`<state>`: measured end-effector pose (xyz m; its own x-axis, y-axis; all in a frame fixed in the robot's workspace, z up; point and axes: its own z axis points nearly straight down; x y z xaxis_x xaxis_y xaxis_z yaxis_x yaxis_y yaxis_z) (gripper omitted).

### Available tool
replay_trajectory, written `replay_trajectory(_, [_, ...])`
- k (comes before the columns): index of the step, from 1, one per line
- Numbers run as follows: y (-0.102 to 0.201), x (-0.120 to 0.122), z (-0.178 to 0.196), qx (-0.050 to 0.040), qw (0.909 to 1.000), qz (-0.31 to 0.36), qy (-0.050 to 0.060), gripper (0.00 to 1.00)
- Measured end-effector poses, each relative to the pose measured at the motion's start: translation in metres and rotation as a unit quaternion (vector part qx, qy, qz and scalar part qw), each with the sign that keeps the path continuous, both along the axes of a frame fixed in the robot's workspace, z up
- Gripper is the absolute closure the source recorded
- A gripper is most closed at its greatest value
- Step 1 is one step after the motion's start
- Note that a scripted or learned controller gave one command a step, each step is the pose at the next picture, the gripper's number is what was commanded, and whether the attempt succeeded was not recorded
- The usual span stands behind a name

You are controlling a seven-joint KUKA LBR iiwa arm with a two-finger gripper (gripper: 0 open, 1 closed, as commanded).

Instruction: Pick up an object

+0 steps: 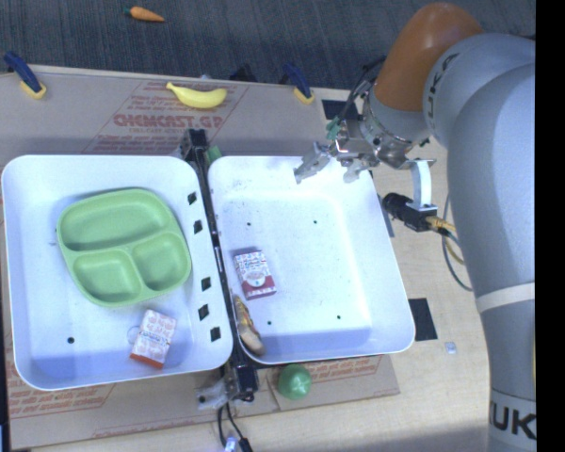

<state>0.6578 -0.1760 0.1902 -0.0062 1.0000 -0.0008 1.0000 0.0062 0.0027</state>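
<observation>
Hovering gripper (pixel 334 163) sat over right bin's (pixel 381 281) far rim, clear of contents | grip width and load: cannot tell | likeliest target, red packet (pixel 254 273), lay loose near that bin's left wall, reachable from above

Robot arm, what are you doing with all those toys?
The robot arm reaches in from the right, its claw over the far edge of the right bin. It is meant to pick something up, but it holds nothing yet. A small red box lies in that bin. A green plate sits in the left bin.
</observation>
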Motion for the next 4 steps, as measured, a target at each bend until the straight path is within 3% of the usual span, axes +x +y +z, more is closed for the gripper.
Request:
replay_trajectory(1, [0.080,-0.002,-0.063,0.0011,1.0000,0.001,0.004,0.00])
replay_trajectory(2, [0.121,-0.001,0.003,0.0012,1.0000,0.000,0.001,0.00])
replay_trajectory(3, [0.101,-0.001,0.035,0.0006,1.0000,-0.001,0.002,0.00])
replay_trajectory(4, [0.058,-0.001,0.066,0.0004,1.0000,-0.001,0.002,0.00])
